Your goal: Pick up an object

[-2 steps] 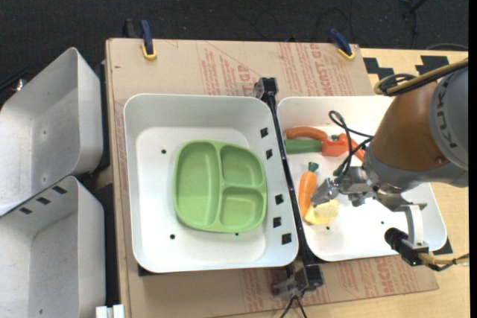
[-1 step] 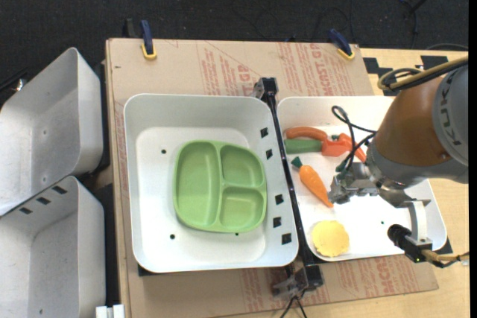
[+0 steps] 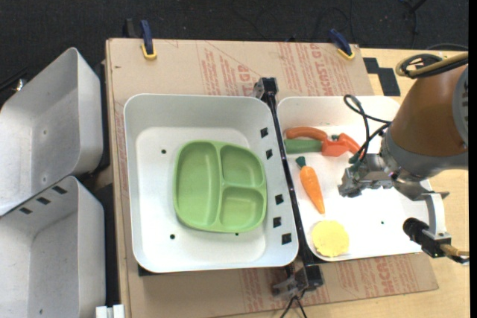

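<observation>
My gripper [image 3: 356, 182] hovers in the right bin [image 3: 387, 246], just right of the carrot [image 3: 312, 188], placed for a grab; whether it's apart or together, I cannot tell.

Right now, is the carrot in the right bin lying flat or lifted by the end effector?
Lying flat. The carrot rests on the floor of the right bin, green top toward the far side; the end effector sits beside it, apart.
</observation>
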### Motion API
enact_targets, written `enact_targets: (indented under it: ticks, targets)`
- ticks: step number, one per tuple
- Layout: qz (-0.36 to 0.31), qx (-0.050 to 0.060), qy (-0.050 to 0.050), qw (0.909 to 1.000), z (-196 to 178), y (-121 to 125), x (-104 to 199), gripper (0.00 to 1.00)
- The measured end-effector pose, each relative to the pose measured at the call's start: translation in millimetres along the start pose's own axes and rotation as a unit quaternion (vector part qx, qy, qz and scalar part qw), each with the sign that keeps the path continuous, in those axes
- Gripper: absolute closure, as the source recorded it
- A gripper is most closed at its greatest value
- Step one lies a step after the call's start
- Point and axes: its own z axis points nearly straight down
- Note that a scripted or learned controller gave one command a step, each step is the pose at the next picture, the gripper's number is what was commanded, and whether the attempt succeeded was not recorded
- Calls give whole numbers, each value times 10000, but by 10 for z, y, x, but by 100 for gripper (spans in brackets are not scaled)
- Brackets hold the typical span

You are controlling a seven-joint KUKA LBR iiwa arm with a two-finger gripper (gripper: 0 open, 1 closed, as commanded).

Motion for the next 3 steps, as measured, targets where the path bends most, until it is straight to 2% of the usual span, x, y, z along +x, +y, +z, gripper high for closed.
enact_targets:
  ticks: [1,3]
  targets:
    - [-14,2,0,10000,-292,14,-1,100]
    - [-38,14,10,10000,-296,202,951,100]
